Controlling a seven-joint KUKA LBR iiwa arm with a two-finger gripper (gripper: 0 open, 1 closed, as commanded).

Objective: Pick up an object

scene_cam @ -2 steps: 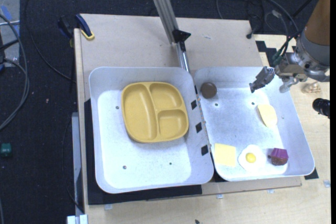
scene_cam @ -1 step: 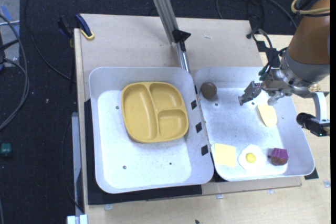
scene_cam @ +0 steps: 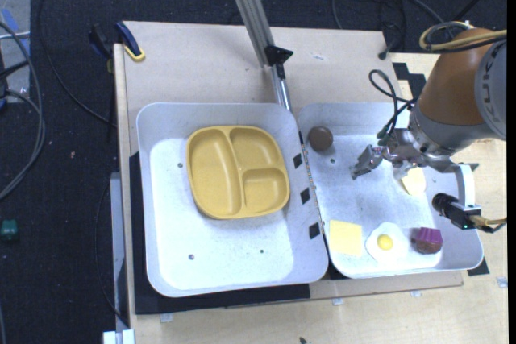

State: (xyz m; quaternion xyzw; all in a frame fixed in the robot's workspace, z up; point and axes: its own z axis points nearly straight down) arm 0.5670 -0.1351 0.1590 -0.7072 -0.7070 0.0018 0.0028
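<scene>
Camera view: gripper [scene_cam: 367, 163] hangs low over the right bin [scene_cam: 355, 270], can't tell its state, nothing seen held. Pale yellow piece [scene_cam: 414, 182] lies just beside the wrist; approach step, I'd judge. Next move needs centring over one obj, then descent.

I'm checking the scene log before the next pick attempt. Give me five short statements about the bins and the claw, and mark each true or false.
1. The yellow divided plate lies in the left bin. True.
2. The brown ball sits on the plate. False: it lies in the right bin, near its far left corner.
3. The fried egg lies between the yellow cheese slice and the purple piece. True.
4. The claw hangs over the left bin. False: it is over the right bin.
5. The purple piece lies at the right bin's far edge. False: it lies near the near right corner.
</scene>
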